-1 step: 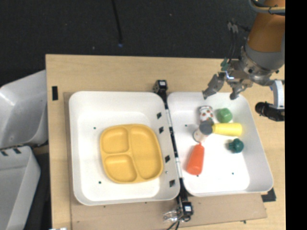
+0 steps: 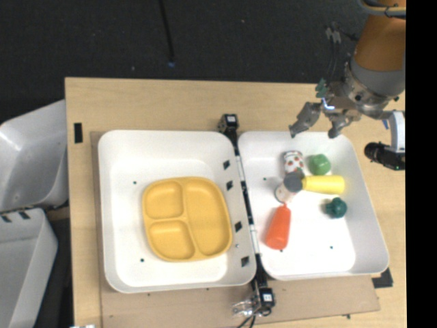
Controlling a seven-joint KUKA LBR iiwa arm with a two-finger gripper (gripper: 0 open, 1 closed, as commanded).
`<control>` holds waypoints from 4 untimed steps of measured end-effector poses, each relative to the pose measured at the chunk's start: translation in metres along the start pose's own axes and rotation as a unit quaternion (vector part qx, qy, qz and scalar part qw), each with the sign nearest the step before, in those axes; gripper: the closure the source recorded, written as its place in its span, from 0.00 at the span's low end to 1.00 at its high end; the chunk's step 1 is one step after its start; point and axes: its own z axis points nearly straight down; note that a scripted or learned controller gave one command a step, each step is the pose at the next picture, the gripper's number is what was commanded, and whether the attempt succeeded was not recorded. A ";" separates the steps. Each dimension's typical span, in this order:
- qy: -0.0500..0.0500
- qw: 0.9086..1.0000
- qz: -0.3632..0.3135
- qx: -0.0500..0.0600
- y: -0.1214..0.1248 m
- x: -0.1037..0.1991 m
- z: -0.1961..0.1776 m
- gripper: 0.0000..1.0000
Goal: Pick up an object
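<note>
Gripper (image 2: 318, 122) fingers apparently spread, held high

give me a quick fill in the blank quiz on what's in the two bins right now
1. The yellow divided plate lies in the ____ bin as the camera sees it.
2. The plate has ____ compartments.
3. The orange bottle lies in the right bin, nearer the camera than the ____ cylinder.
4. The pincer hangs above the right bin's far edge with its fingers spread ____.

Missing words: left; three; yellow; open
</note>
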 end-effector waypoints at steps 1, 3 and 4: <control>-0.001 1.000 0.000 0.003 0.009 0.001 0.056 0.00; -0.001 1.000 0.001 0.002 -0.001 -0.008 0.145 0.00; -0.001 1.000 0.002 -0.001 0.001 -0.008 0.131 1.00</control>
